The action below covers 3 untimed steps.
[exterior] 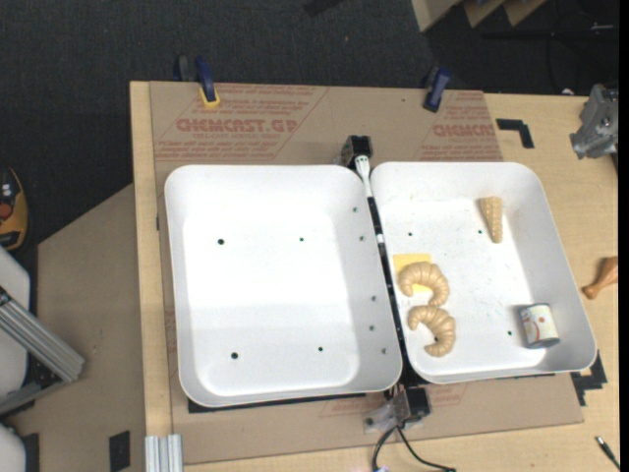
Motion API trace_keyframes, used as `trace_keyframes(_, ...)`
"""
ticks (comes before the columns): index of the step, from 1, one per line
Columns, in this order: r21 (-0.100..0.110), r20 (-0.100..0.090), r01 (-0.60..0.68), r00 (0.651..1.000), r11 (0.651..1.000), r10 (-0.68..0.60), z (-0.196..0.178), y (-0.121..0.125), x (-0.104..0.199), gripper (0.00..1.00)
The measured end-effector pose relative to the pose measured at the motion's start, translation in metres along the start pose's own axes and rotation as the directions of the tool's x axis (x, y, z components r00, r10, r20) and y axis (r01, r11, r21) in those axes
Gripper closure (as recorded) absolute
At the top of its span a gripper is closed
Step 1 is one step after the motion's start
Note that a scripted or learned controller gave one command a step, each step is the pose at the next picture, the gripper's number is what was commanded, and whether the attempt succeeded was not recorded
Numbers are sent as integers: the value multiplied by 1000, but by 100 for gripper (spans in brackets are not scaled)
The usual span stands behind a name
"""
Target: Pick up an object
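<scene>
Though the claw's state cannot be told, the upper croissant [425, 282] in the right bin [560, 254], just beside its twin [436, 328], looks light, likely rigid plastic, best pinched across its fat middle.

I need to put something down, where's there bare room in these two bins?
The left bin has bare floor from wall to wall. In the right bin, open floor lies between the cone and the can. The corner with the yellow block and two croissants is crowded.
</scene>
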State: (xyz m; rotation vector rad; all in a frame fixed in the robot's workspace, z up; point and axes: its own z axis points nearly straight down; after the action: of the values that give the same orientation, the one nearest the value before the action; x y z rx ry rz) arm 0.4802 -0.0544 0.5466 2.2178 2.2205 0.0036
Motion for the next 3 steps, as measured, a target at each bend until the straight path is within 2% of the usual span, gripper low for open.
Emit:
trace_keyframes(1, 2, 0, 0, 1000, 1000, 0, 1, 0, 0, 0)
trace_keyframes(2, -4, 1, 1, 1000, 1000, -1, -11, 1, 0, 100)
trace_keyframes(3, -2, 1, 1, 1000, 1000, -1, -10, 1, 0, 0)
